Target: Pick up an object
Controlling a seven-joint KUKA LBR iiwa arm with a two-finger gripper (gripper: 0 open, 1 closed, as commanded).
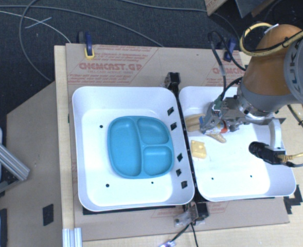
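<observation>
We see the hand (213, 121) low in the right bin (244, 184), near its left wall, with the grey arm (267, 71) coming in from the right. Whether the hand is spread or pressed together, we cannot tell, because the wrist covers it from above.

Several small things lie close to it. A pale tan piece (192, 122) lies just left of the hand, against the wall of the bin. A small yellowish block (198, 149) lies a little below, apart from the hand. A white and reddish bit (220, 136) shows just under the hand; we cannot say what it is, and we cannot say that it is held.

We judge that the yellowish block is light and perhaps a little soft, like foam or toy food, so it will not slip much. It lies free on the floor of the bin, and we would take it across its two shorter sides. The tan piece is harder to take, because the wall is just beside it.

In the left bin (89, 189) rests a blue divided plate (141, 147); it looks stiff and smooth, and too wide for the hand.
</observation>
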